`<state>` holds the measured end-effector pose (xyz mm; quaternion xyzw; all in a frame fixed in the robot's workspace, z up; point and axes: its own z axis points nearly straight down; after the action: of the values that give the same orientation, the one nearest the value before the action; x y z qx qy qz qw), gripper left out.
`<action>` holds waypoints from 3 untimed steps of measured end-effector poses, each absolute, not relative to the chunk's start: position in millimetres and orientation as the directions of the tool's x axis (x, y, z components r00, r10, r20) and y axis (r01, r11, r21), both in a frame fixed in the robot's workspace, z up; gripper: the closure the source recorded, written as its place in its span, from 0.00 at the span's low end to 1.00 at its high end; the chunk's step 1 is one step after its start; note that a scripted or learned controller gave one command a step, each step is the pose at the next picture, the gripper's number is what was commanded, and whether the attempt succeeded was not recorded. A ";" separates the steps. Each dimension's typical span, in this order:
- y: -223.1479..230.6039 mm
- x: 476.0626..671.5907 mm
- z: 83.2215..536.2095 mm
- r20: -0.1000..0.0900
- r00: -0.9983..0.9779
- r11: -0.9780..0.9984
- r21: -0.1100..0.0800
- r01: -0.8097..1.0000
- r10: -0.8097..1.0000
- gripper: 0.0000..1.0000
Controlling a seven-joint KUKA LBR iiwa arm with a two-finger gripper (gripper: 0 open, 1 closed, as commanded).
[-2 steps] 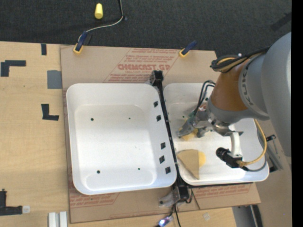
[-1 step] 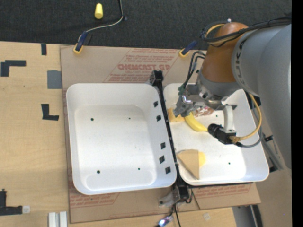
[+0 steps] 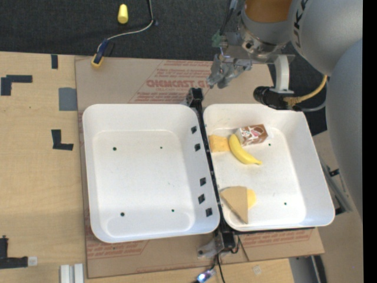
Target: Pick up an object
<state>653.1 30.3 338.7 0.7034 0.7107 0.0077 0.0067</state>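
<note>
The right bin [image 3: 294, 214] holds a yellow banana [image 3: 242, 151], a small yellow block [image 3: 218, 144] at its left wall, a brown-and-white packet [image 3: 252, 134] and a tan wedge on a yellow piece [image 3: 237, 201] near the front. My gripper [image 3: 222, 77] hangs above the bench behind the bins, over the back edge near the divider, well clear of all the objects. Nothing shows between its fingers.
The left bin [image 3: 94, 158] sits beside the right one, joined by a black clip strip [image 3: 203, 158]. A yellow plug [image 3: 122, 13] and cable lie on the dark surface at the back left. The arm's grey body [image 3: 336, 22] fills the upper right.
</note>
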 end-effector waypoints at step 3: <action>-78.6 668.1 534.4 -0.003 0.005 -0.005 0.000 1.000 1.000 1.00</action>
<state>668.1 -78.6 534.4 0.7089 0.7053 -0.0009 0.0010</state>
